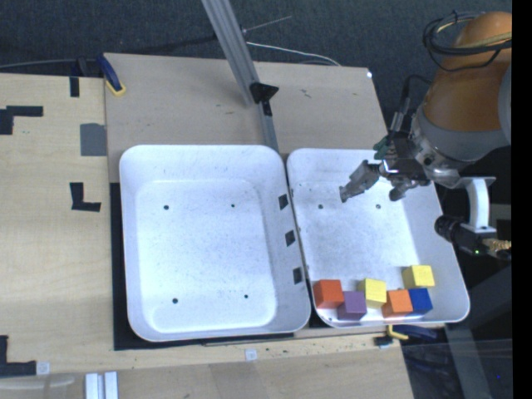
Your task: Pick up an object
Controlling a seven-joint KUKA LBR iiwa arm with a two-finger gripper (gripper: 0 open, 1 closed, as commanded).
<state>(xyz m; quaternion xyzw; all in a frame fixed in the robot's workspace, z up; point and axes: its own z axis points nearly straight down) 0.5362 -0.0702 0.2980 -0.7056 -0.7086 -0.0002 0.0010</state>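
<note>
Claw [368, 185] hangs over the right bin's [432, 231] far end; we cannot tell its state. We note six blocks [374, 293] clustered along that bin's near edge, unobstructed, no legible writing.

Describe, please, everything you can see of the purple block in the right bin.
The purple block is a small, matte cube, foam-like in look, sitting flat on the floor of the right bin near its front rim. It sits between the orange block and the yellow block, touching or nearly touching both. The gripper hangs well away from it.
</note>
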